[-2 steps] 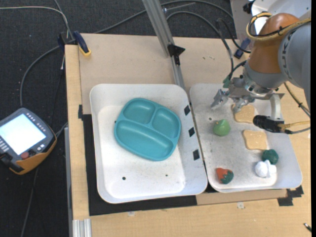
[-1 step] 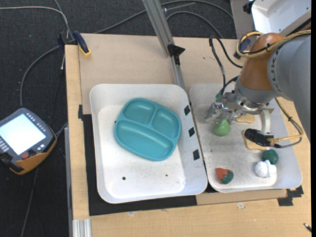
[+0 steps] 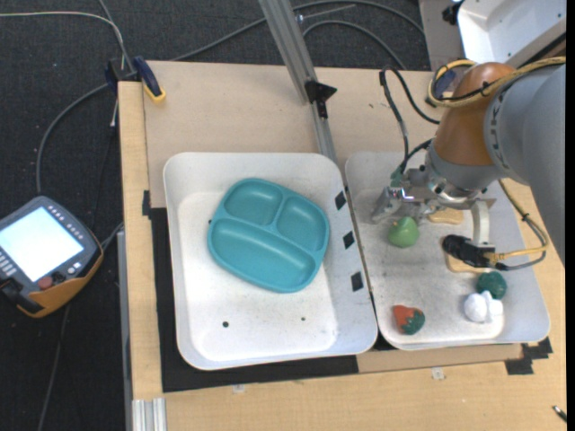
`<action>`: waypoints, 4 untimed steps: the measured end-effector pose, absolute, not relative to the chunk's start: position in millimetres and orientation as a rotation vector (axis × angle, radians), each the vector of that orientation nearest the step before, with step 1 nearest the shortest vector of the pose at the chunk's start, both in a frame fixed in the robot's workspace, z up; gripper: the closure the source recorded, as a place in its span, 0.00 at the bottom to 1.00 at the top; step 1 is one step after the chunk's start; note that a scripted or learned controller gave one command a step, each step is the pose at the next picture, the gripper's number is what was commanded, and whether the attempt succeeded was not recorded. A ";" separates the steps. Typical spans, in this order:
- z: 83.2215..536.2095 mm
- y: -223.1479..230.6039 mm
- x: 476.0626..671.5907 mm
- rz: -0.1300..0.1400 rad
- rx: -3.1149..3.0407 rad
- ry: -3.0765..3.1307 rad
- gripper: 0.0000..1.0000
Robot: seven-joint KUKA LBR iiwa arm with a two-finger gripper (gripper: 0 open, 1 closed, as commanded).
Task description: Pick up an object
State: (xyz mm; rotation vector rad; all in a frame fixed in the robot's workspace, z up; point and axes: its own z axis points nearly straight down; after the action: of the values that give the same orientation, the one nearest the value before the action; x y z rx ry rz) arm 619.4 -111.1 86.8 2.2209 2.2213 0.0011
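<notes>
Progress: nothing looks lifted; the green toy fruit (image 3: pixel 404 233) rests on the floor of the right bin (image 3: pixel 431 281), so the pick is judged not yet done
Left to do: take hold of one object and raise it clear of the bin
Claw: the claw (image 3: pixel 402 203) sits low over the far half of the right bin, nearer its left wall; I cannot tell if it is open or closed
Likely target: the green toy fruit, since it is the closest thing to the claw
Target against claw: just on the near side of the claw, touching it or almost; it is not visibly gripped
Other candidates: a toy strawberry (image 3: pixel 409 319) by the near edge, with a white object (image 3: pixel 481 308) and a dark green object (image 3: pixel 491 284) towards the near right corner, all well apart from the claw
Left bin: the left bin (image 3: pixel 193 330) holds a teal divided plate (image 3: pixel 269 233) around its middle
</notes>
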 end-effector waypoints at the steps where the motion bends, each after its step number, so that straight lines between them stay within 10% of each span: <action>1: 99.6 -111.4 620.9 0.005 2.218 2.218 1.00; 4: 229.1 -107.5 622.9 0.004 2.218 2.221 1.00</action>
State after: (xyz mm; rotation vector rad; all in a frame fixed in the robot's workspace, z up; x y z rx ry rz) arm 622.9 -107.5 229.1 2.2178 2.2207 0.0043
